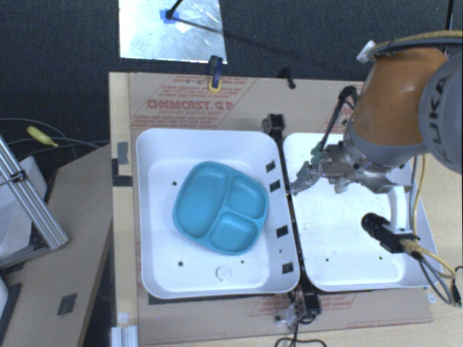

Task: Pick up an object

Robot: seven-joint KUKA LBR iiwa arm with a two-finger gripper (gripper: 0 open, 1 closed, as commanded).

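Light blue plastic plate [221,207] with three compartments, lying flat in the left shallow white bin [155,194], roughly central, tilted a little against the bin's edges. Beside the plate, toward the bin's near edge, a faint small round mark [223,272] on the white floor; too faint to identify.

Right of the plate, past the dark divider with black clips [283,194], the second shallow white bin [347,266], its floor bare white apart from a few tiny dark specks. Over that bin, the grey arm with the orange band [394,96], reaching in from the right and covering the bin's far right portion. Claw [302,179] low above the bin's left part, just beside the divider, well apart from the plate; nothing visible between its tips, but spread of the claw impossible to tell at this angle. Black cylindrical part [382,232] attached below the wrist, with yellow and black cables [434,266] trailing off to the right.

Behind the plate, brown cardboard sheet with red print [192,100] under both bins on the tabletop, a blue and yellow clamp [215,73] on its far edge. Farther back, a shiny silver sheet [170,16] on dark carpet. Left of the plate, aluminium framing [25,201], cut off by the picture edge.
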